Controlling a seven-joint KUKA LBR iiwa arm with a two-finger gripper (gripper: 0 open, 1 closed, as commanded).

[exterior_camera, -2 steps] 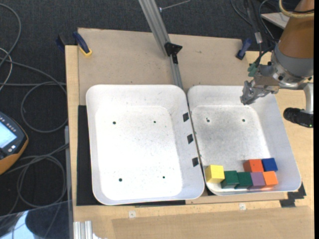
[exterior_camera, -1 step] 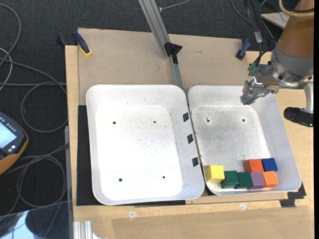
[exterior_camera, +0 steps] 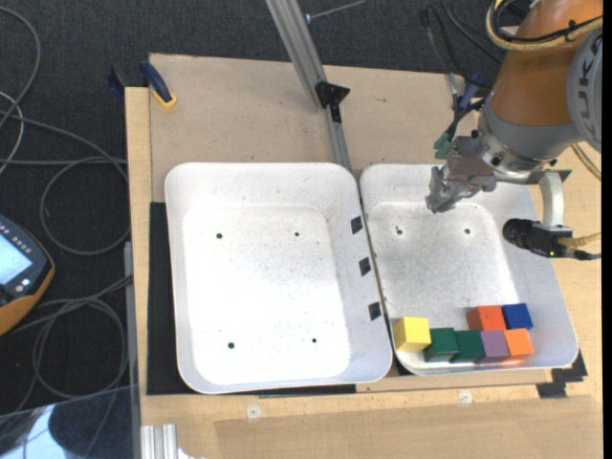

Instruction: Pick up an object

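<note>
Several coloured blocks sit in a cluster at the near edge of the right bin (exterior_camera: 435, 266): a yellow block (exterior_camera: 413, 332), two green blocks (exterior_camera: 455, 343), a purple block (exterior_camera: 494, 344), an orange block (exterior_camera: 517, 341), a red-orange block (exterior_camera: 488, 317) and a blue block (exterior_camera: 516, 315). My gripper (exterior_camera: 441, 200) hangs over the far part of the right bin, well away from the blocks. I see nothing held under it.
The left bin (exterior_camera: 191, 208) lies beside the right one, with black clips along the shared rim. A slanted metal pole (exterior_camera: 306, 55) rises from behind the bins. Cables lie on the dark floor to the left. A black fitting (exterior_camera: 535, 235) sits at the right bin's edge.
</note>
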